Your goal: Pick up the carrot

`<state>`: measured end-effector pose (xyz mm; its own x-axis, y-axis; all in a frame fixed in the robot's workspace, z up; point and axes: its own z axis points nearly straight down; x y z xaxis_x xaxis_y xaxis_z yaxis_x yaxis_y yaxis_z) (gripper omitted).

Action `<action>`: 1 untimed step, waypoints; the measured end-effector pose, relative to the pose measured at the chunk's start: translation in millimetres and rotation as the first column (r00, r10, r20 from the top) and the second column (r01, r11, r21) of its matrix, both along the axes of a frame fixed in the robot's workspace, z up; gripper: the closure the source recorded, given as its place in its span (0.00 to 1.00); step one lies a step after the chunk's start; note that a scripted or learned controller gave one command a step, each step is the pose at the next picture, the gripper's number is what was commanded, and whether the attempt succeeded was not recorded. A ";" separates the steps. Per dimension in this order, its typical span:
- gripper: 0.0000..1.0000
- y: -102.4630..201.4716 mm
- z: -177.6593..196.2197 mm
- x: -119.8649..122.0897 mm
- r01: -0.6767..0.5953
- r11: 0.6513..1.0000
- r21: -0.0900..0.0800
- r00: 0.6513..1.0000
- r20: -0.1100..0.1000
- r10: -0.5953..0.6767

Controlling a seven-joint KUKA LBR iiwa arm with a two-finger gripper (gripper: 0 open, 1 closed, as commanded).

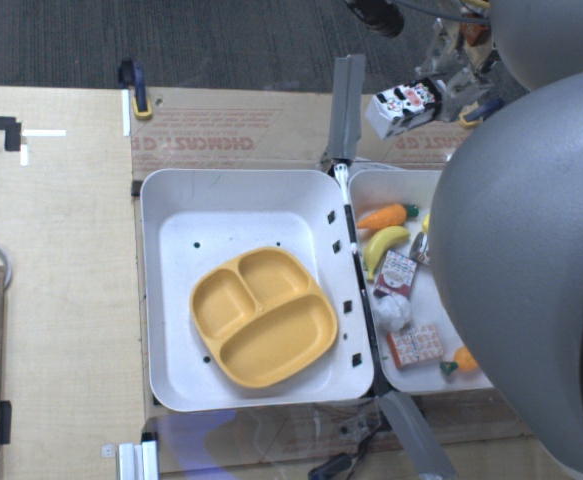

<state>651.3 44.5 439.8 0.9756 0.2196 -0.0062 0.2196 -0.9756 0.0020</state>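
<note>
1 small orange plastic carrot with a green tip (pixel 385 215) lies in the right white bin (pixel 396 376), touching a yellow toy banana (pixel 383 248). The gripper's state I cannot tell. It looks light, stiff and smooth; grasping across its middle seems safest.

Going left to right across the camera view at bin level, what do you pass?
Bare bench → left bin → yellow divided plate → divider between bins → right bin's pile, with the carrot and banana at its far end → grey arm.
</note>
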 end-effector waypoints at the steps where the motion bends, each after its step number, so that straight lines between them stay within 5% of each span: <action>1: 1.00 -1.6 -78.5 -15.7 0.021 1.000 0.000 1.000 -0.001 -0.021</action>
